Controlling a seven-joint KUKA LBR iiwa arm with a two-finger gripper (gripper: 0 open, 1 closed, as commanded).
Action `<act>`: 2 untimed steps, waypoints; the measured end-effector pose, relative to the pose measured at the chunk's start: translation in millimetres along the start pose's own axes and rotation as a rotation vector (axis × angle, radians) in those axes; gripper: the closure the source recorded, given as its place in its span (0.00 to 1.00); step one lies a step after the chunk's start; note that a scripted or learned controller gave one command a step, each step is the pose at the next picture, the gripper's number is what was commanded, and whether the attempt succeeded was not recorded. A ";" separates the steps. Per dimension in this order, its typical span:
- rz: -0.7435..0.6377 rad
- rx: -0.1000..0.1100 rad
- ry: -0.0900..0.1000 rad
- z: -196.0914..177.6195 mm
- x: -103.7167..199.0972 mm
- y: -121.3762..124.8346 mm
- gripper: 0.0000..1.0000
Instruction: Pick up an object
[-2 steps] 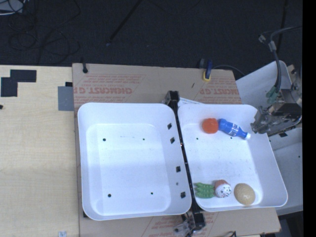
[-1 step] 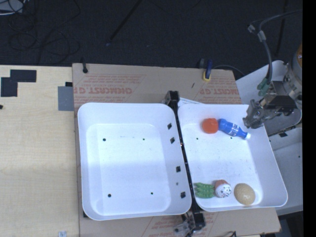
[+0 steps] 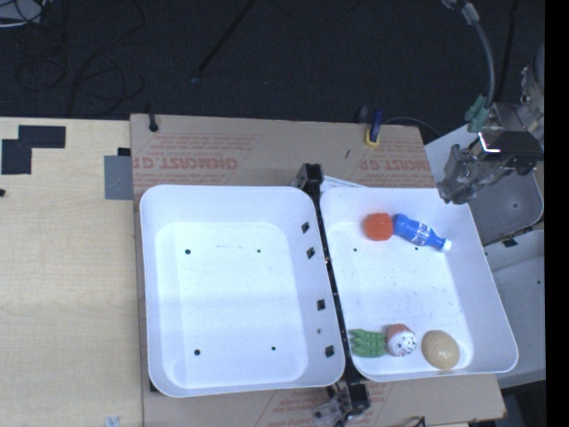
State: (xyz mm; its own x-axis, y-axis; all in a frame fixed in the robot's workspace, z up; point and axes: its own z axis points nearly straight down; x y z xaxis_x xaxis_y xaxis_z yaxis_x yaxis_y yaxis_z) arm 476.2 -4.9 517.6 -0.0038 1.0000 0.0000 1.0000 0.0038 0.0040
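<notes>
Objects lay in the right bin (image 3: pixel 471 292): an orange ball (image 3: pixel 378 227) touching a blue bottle (image 3: pixel 419 232), with a tan egg (image 3: pixel 440 349) near the front wall. The gripper (image 3: pixel 458 188) hung outside the bin's far corner; whether open or closed, I cannot tell.

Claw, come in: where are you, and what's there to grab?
Claw beyond right bin's far corner, nothing held. Inside: orange ball, blue bottle, green toy, tan egg. Nothing blocking.

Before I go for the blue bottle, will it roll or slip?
Probably. The blue bottle lies on its side, so a nudge may roll it. It looks small and smooth, likely light and slippery. The orange ball beside it might get bumped.
</notes>
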 end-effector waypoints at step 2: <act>0.001 0.004 0.000 89.8 37.3 -0.4 1.00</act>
State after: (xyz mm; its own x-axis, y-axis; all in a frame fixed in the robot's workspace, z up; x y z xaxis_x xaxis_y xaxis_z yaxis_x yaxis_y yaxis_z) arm 476.0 32.4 427.8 -0.0027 1.0000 0.0001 1.0000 0.0027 0.0002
